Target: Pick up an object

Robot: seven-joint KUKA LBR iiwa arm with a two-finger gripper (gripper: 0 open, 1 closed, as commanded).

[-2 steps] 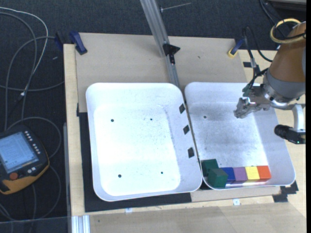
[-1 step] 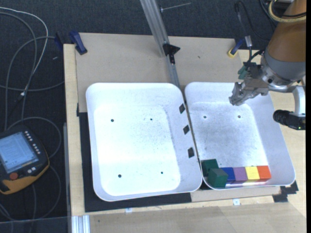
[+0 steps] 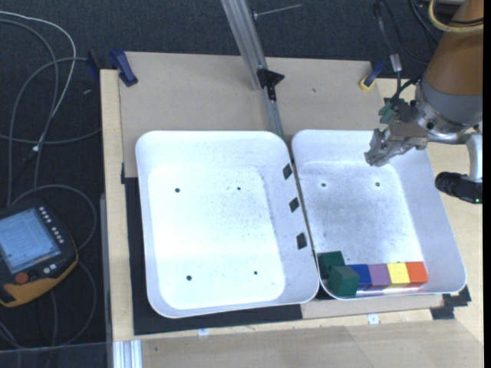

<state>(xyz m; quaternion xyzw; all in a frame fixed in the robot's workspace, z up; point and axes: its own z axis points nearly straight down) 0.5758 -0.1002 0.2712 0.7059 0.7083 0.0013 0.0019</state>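
Grey gripper (image 3: 378,156) hovers high in the right bin (image 3: 437,205), grip unreadable; coloured blocks (image 3: 372,274) sit well below it, lined along the wall.

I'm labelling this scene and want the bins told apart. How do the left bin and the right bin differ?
The left bin has only bare, speckled floor in view, while the right bin holds a row of coloured blocks along its near edge. The gripper hangs over the right bin's far end, away from the left bin. Both are shallow, white and sit side by side.
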